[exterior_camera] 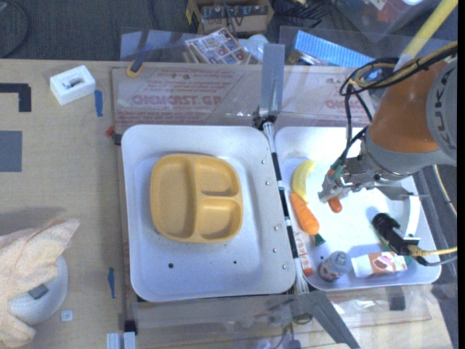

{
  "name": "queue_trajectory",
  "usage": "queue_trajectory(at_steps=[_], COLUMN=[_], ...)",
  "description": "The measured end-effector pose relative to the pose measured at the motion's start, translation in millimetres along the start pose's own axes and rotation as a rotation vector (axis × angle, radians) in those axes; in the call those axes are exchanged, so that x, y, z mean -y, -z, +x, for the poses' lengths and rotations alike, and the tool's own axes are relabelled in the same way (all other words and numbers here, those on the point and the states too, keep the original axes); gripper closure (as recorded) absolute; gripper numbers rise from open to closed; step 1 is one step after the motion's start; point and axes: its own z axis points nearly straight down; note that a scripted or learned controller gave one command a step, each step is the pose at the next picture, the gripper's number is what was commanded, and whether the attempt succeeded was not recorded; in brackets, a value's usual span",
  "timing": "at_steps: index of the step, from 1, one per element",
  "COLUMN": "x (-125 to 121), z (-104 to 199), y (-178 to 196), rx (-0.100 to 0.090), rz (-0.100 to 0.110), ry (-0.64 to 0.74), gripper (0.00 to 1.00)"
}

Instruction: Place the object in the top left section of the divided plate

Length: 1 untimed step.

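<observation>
Along the right bin's [429, 271] near rim a carton [379, 264] and a can [333, 265] are crowded, the carrot [306, 214] and banana [301, 177] line its left wall, the gripper [333, 193] is pinched on a small orange-red object [335, 205] over open floor, and the yellow divided plate [196, 196] is centred in the left bin [138, 267].

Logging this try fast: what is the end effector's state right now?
End effector: over the right white bin, above the small red-orange object; open or shut cannot be told.
</observation>
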Motion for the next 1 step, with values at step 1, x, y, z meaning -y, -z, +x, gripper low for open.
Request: queue_trajectory(at_steps=[1], x=[-23.3], z=[75.1], y=[17.9], rx=[0.0], rz=[-0.001], ry=[0.018], gripper=[1.0])
